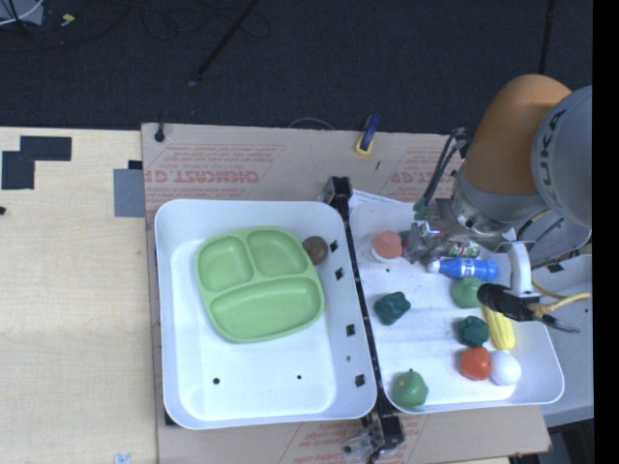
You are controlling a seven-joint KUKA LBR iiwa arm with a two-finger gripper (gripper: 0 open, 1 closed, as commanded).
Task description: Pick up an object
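Two white bins are seen on the bench, and the claw is lowered into the right one beside the peach ball, its state untold, so a closer reach is likely needed next.
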